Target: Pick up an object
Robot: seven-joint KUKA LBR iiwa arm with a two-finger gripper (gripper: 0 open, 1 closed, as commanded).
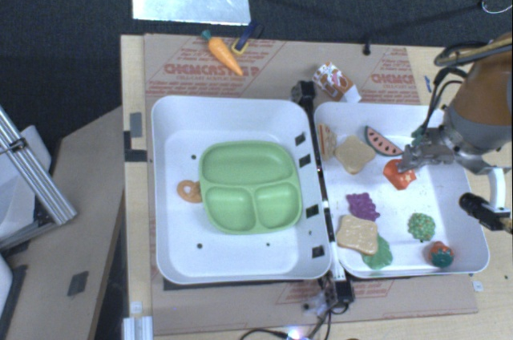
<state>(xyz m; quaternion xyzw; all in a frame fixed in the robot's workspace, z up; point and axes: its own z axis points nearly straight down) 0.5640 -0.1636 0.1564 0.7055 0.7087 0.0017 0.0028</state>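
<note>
My gripper (410,162) hangs low over the upper right part of the right bin (473,250). A red toy piece (400,175) sits directly under its fingertips, partly covered by them. Close by lie a watermelon slice (383,142), a tan bread slice (354,154) and a purple grape bunch (362,206). Further forward sit a toast slice (357,232) on a green leaf (381,254), a green broccoli (421,225) and a red and green fruit (439,253).
The left bin (168,170) holds a green divided plate (248,186) and a small pretzel (189,191). A toy carrot (224,54) and a small packet (333,80) lie on the cardboard behind the bins. A thin toast piece (327,139) leans by the divider.
</note>
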